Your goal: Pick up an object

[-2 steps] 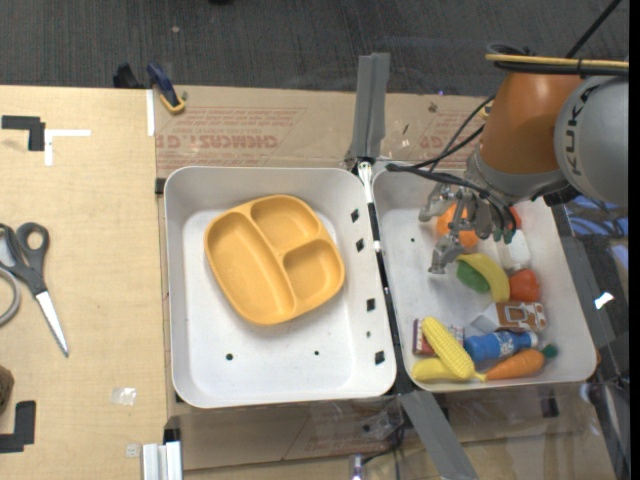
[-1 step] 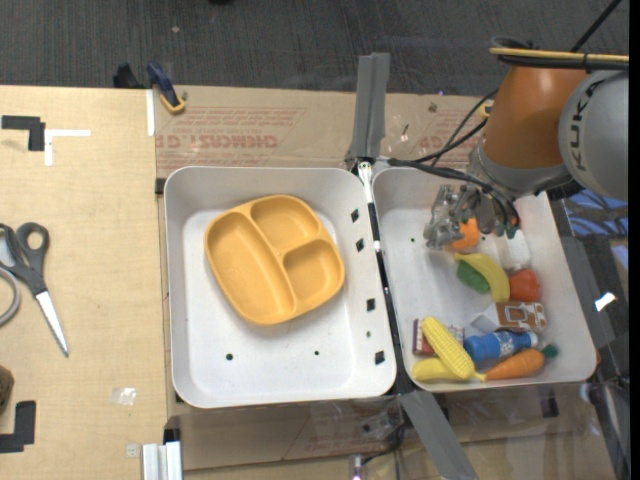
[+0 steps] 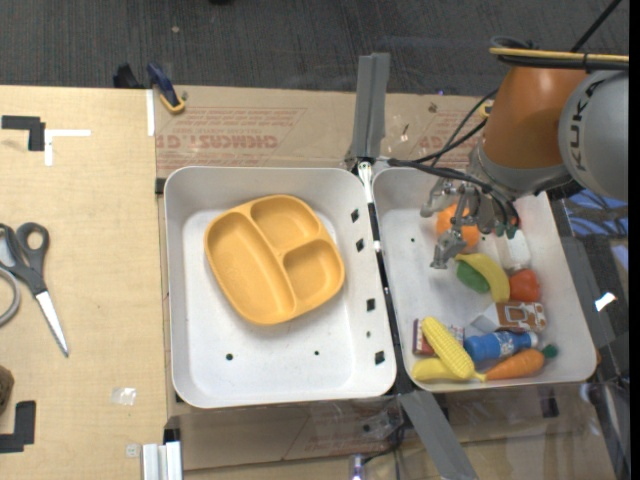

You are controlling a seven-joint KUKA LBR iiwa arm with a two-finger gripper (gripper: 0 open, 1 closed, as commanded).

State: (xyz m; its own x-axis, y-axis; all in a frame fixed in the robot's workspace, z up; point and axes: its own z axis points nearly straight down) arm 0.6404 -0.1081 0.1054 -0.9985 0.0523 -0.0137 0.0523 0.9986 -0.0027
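- Metal end effector (image 3: 452, 230) is positioned over the upper part of the right bin (image 3: 572, 268); finger state cannot be determined.
- Orange object (image 3: 450, 222) sits directly at the end effector; contact cannot be confirmed.
- Green-and-yellow toy (image 3: 484, 274) and red toy (image 3: 524, 286) lie just below.
- Corn cob (image 3: 446, 347), blue bottle (image 3: 497, 347) and carrot (image 3: 516, 365) occupy the near edge.
- Left bin (image 3: 180, 298) contains a yellow divided plate (image 3: 274, 258).
- Scissors (image 3: 36, 278) lie on the counter (image 3: 80, 368).
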